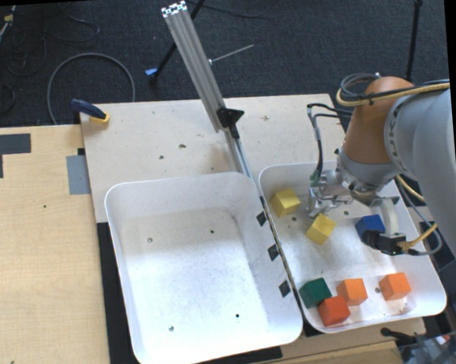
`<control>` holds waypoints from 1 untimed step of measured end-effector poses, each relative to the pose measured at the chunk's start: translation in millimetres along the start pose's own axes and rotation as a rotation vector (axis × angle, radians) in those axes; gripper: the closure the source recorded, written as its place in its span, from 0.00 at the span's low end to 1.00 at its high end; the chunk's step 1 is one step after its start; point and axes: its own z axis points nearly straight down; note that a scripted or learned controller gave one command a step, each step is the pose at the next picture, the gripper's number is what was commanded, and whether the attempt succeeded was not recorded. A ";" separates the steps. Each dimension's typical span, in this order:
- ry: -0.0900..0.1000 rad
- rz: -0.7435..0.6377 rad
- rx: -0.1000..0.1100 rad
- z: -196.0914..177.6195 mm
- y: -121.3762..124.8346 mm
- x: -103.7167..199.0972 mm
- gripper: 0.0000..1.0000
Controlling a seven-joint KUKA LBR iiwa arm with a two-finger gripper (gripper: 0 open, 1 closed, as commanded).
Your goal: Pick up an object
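The right white bin (358, 263) holds several small blocks. A yellow block (321, 229) lies tilted near the bin's middle, directly below my gripper (322, 204), which hangs over it from the right. I cannot make out whether the gripper touches that block. A second yellow block (285, 202) sits to its upper left. Just right of the gripper, partly behind the arm, lies a blue block (370, 225). Along the bin's front are a green block (314, 291), a red block (334, 310) and two orange blocks (352, 290) (394, 285).
The left white bin (187, 267) adjoins the right one, with black clips along the shared wall (273, 252). A slanted aluminium post (196, 58) rises behind the bins. Cables (398, 242) hang by the wrist at the right bin's edge.
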 end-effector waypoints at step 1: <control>0.001 0.005 -0.001 -18.1 -3.6 9.6 1.00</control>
